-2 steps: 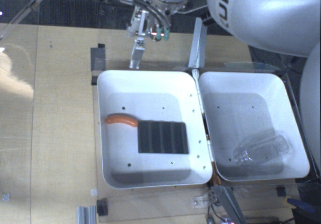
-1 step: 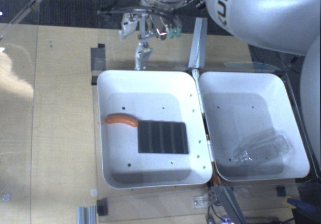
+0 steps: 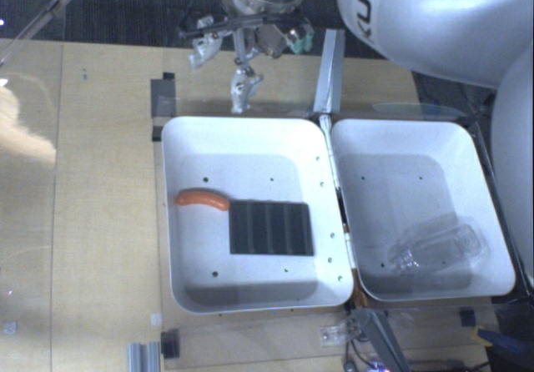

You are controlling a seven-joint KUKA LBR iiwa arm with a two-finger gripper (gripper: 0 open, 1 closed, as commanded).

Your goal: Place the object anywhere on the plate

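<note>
Gripper [image 3: 243, 91] hangs above the left bin's [image 3: 179, 270] far rim, its state unreadable; the orange sausage [image 3: 201, 199] touching the black plate [image 3: 271, 228] could roll off when grasped.

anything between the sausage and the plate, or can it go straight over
Nothing visible is in the way. The sausage lies in the left bin, just left of the dark plate, near its top left corner, with bare bin floor between them. The gripper hangs above the bin's far rim.
</note>
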